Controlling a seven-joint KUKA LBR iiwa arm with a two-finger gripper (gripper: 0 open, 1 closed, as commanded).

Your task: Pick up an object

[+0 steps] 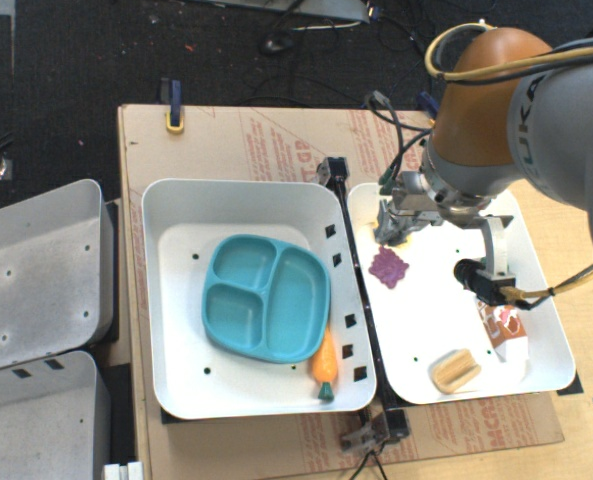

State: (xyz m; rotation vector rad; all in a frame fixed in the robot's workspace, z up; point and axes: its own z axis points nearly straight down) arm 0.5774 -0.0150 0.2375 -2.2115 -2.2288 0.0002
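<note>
A cardboard-topped bench stands on a dark, cable-strewn floor and bears two white bins. The arm reaches in from the right and bends down over the right bin, its gripper low at the bin's upper left corner; whether it is open or closed cannot be told. Just below it lies a flat, ragged purple object. A tan bread piece and a red-and-white packet lie nearer the front. The left bin holds a teal divided plate with a carrot touching its lower right rim.
</note>
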